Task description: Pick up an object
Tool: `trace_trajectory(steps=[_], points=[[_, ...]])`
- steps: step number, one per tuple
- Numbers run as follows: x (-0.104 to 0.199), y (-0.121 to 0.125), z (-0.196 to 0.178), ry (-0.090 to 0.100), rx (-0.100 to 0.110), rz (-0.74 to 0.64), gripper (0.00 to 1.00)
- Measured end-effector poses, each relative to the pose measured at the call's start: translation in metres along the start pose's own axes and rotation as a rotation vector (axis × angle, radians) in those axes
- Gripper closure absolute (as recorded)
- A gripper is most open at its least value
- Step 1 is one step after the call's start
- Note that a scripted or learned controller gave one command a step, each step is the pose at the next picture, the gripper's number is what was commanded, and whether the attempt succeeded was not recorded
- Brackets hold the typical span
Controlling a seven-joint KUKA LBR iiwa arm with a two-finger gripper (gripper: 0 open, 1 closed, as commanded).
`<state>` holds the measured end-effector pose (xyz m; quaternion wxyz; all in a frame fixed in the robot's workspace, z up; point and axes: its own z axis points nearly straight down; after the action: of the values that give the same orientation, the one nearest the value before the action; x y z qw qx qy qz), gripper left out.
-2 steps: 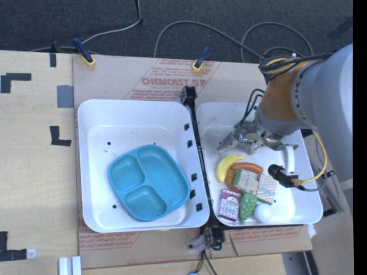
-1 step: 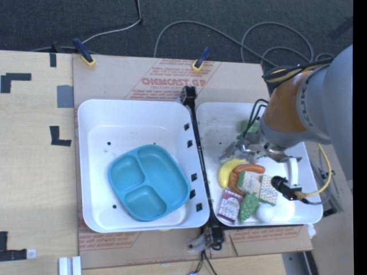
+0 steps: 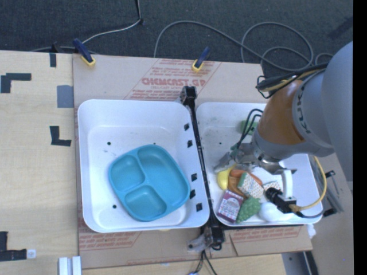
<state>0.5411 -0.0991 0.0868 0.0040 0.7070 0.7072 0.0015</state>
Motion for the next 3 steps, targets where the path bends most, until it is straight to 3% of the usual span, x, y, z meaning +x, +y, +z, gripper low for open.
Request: trace_trajectory(steps=[1,2,3], points=[[-0.028,0.106,-0.002,0.004,0.013,0.0,0.0],[0.001,0.02,-0.004,0.004,0.01,0.0,0.0],[-0.002,0.011,0.0,0.002,0.0,-0.001,0.0]])
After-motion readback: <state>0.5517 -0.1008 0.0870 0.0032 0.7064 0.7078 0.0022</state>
